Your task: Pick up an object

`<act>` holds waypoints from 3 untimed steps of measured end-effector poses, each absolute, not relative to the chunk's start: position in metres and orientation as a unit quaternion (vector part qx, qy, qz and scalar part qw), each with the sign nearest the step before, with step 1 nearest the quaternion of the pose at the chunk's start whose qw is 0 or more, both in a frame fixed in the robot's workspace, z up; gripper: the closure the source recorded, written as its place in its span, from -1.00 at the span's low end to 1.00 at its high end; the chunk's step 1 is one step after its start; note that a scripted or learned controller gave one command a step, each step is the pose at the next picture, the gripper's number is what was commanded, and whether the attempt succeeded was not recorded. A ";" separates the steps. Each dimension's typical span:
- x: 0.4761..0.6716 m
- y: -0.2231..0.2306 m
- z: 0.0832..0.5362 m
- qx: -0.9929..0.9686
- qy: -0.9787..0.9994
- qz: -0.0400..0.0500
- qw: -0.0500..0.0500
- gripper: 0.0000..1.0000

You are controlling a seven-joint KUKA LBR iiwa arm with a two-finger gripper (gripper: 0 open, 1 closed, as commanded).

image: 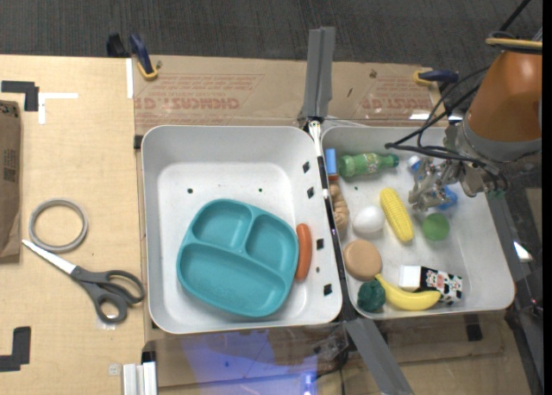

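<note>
The right bin [492,238] holds several toys: a green bottle [366,164], a yellow corn cob [396,214], a white ball [368,221], a green ball [435,228], a tan round piece [363,258], a banana [408,297], a dark green lump [372,296] and a black-and-white cow-patterned box [442,282]. My gripper [428,193] hangs low over the right bin's back right part, just right of the corn and above the green ball. A small blue object [445,200] lies right beside it, partly hidden.
The left bin [172,160] holds a teal divided plate [237,257] with an orange sausage-shaped toy [304,251] at its right edge. Scissors [95,281] and a tape ring [58,223] lie on the bench to the left. Cables trail from the arm [509,100].
</note>
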State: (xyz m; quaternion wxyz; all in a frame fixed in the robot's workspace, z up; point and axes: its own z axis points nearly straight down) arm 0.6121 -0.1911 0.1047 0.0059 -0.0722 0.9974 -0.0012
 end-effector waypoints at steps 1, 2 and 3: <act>0.612 -0.191 0.105 -0.072 0.997 -0.001 0.006 -1.00; 0.638 -0.219 0.094 -0.094 0.996 -0.001 0.003 -1.00; 0.600 -0.212 0.093 -0.022 1.000 0.000 0.002 -1.00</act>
